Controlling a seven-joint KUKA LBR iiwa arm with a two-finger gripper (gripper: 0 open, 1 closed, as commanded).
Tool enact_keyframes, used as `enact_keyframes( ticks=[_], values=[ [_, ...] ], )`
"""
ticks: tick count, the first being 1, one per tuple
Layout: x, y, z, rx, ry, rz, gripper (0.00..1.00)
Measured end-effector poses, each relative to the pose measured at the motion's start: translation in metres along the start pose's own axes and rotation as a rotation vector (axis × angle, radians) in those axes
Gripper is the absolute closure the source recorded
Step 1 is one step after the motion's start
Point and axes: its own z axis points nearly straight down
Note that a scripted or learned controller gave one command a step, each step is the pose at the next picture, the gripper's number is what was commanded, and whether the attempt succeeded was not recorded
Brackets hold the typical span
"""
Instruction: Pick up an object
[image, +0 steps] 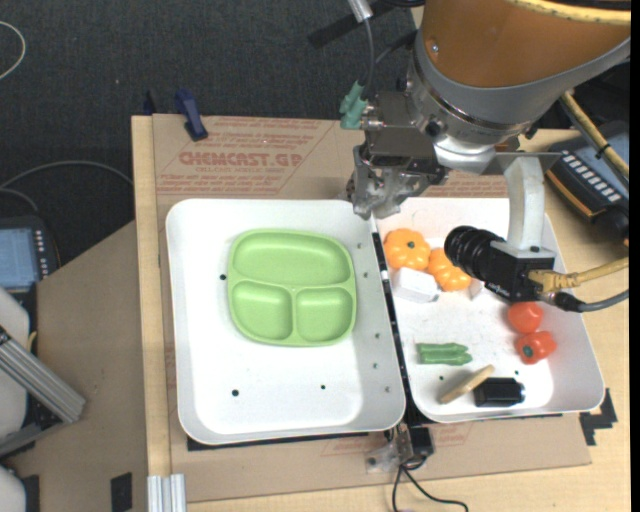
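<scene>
My gripper (375, 205) hangs over the back edge of the bench where the two bins meet, above the right bin's back left corner. Nothing shows beneath it. Just in front of it in the right bin (575, 385) lie an orange pumpkin (405, 247), a second orange piece (449, 272) and a white block (417, 287). Farther forward are a green bean pod (443, 352), a tan stick (463, 384), a black block (497, 392), and two red tomatoes (524, 317) (535, 346).
The left bin (200, 400) holds a green three-compartment plate (293, 286). A cardboard sheet (240, 155) lies under both bins, with a blue clip (190, 113) at its back left. The arm's grey body and orange band cover the back right.
</scene>
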Motion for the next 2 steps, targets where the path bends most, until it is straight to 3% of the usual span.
enact_keyframes(
  ticks=[1, 2],
  values=[
    [0.064, 0.071, -0.038, -0.006, 0.003, -0.001, 1.0],
    [0.06, 0.0, 0.178, 0.022, -0.008, 0.003, 1.0]
  ],
)
